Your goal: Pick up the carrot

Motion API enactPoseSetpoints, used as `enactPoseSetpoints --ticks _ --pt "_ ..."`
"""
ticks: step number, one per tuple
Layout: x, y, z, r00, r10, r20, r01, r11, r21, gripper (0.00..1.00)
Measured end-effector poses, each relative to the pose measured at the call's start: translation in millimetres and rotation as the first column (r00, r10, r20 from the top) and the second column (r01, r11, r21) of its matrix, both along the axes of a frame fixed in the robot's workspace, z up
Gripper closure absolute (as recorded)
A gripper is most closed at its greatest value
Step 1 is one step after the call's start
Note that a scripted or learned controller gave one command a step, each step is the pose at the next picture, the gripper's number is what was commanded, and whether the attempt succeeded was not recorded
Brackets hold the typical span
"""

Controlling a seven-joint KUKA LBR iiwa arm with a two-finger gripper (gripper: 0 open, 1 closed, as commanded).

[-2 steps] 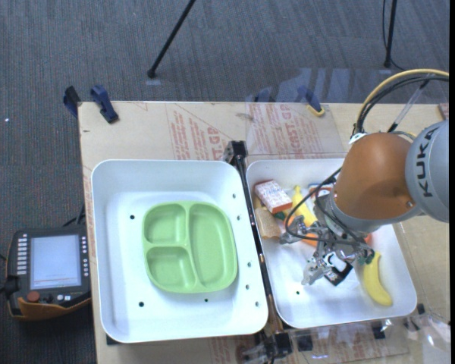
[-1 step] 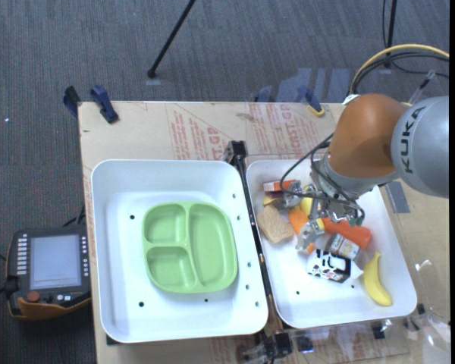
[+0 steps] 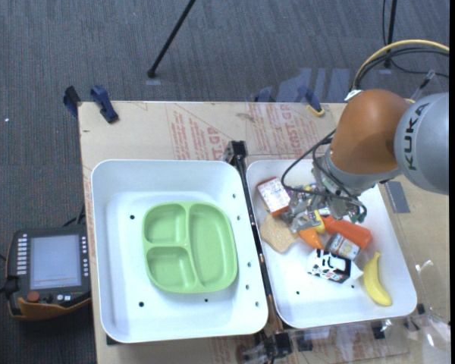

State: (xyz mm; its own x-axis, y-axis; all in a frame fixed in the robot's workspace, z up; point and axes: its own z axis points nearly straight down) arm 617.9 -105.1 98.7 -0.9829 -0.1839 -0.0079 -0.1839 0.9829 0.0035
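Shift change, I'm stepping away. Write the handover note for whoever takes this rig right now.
Gripper: low in the right bin, over the pile of items; its grip is hidden by clutter.
Carrot: orange, lying in the right bin just right of the gripper, beside the banana and a slice of bread.
Left bin: holds the green divided plate.
Done: arm is down at the pile.
Left: grasp the carrot, lift it.

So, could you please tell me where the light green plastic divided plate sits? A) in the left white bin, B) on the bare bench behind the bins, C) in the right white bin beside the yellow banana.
A: the light green plastic divided plate lies flat in the left white bin, apart from the yellow banana in the right white bin.
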Motion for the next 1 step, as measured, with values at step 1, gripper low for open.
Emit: enactPoseSetpoints --ticks 1 --pt "-75.0 22.0 -12.1 0.945 0.328 -0.007 -0.328 0.945 -0.001 1.0"
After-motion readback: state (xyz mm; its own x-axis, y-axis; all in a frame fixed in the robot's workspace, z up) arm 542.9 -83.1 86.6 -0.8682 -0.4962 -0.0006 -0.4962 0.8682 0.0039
